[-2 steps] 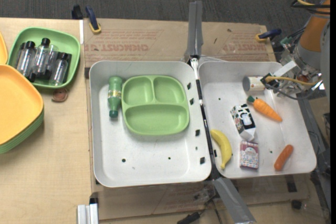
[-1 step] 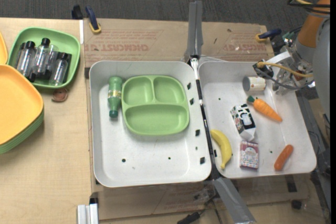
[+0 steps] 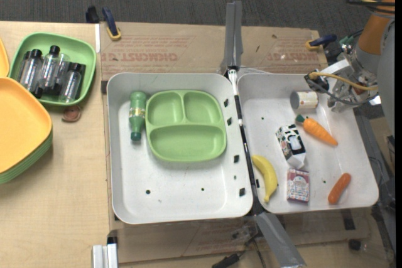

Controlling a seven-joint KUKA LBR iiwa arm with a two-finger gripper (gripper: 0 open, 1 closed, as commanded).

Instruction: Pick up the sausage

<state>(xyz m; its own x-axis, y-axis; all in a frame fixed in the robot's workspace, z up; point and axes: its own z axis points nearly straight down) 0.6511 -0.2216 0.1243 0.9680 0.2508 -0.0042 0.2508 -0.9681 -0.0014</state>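
The sausage [image 3: 339, 188] is lying untouched at five o'clock in the right bin [image 3: 364, 154]. The gripper [image 3: 342, 92] is hovering at one o'clock; I cannot tell its opening, so the whole pick is remaining.

You are looking from one fixed camera set above the bench [image 3: 56, 210], tilted so its far edge runs along the top of the view with dark floor beyond. It stands far enough back to take in both white bins whole: the left bin [image 3: 122, 198] sits near the middle of the picture, the right bin [image 3: 364, 154] toward the right edge. The bench's left part also falls inside your view. The arm [image 3: 377, 34] enters at the upper right, past the right bin's far corner.
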